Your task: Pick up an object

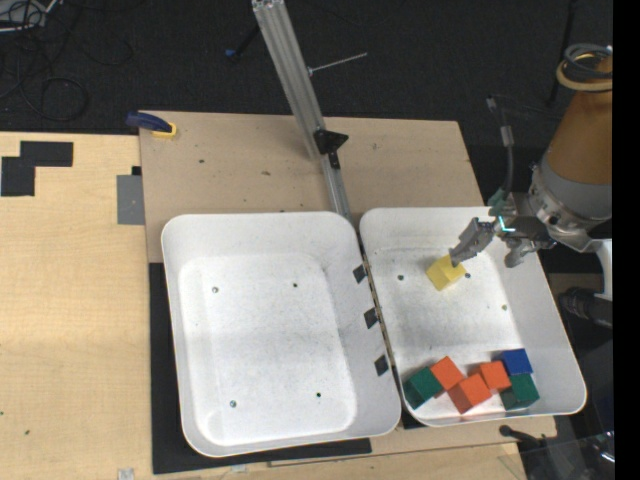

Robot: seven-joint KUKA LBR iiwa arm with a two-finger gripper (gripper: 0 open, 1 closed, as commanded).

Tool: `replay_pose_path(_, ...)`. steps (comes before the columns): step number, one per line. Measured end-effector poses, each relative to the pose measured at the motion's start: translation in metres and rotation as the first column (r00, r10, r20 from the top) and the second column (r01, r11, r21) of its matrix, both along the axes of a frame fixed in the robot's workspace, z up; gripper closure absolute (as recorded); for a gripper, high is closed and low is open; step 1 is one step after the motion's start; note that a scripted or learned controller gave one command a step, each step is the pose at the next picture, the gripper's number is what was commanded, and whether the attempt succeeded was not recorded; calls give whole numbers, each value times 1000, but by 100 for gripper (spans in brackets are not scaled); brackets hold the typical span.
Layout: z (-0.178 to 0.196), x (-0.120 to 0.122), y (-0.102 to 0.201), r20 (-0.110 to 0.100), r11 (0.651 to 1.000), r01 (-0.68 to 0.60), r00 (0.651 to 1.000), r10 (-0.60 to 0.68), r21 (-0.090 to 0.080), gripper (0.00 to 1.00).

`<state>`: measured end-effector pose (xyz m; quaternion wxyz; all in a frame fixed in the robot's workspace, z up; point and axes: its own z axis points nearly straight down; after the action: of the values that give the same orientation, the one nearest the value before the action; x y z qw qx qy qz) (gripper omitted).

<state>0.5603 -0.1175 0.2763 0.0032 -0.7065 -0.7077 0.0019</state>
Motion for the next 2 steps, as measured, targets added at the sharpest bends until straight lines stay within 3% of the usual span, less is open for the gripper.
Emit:
replay_pose_path(1, 2, 0, -1, 4, 1000, 3, 1000, -3, -1, 0)
replay_pose_path(2, -59, 5, 5, -2, 1000, 2, 1000, -2, 0, 0)
